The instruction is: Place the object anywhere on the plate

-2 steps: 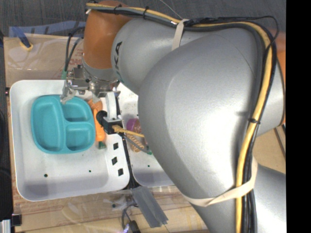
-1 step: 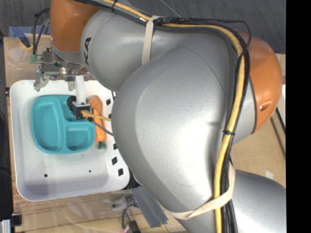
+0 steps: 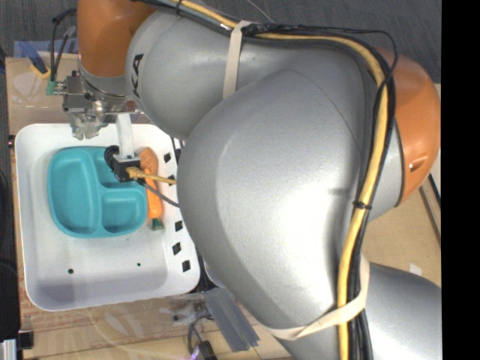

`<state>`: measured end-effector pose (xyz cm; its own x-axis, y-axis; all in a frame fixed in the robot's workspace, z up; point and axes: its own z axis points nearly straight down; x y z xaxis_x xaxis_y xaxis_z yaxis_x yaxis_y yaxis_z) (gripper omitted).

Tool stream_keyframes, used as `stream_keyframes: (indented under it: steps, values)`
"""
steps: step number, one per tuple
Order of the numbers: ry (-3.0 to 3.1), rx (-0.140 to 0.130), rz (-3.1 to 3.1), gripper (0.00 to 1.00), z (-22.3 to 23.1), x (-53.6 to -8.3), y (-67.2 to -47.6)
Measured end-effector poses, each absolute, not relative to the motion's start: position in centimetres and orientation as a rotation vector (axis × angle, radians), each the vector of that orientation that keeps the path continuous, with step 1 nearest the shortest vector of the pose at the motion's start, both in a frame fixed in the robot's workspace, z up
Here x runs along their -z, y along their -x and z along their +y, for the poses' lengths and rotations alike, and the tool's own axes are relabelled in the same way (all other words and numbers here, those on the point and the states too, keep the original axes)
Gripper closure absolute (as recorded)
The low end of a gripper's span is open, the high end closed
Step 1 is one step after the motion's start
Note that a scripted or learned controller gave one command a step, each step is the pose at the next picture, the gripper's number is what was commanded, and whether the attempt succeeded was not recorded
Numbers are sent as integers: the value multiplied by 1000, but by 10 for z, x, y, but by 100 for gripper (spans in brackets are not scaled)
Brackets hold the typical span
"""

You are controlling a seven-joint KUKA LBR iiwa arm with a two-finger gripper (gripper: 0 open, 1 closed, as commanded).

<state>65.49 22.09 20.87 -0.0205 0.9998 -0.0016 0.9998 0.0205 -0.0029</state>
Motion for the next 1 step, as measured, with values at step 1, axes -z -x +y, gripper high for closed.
stream_keyframes:
  steps: [1]
  values:
    - [2209,1,-2234,100,220,-230,-656]
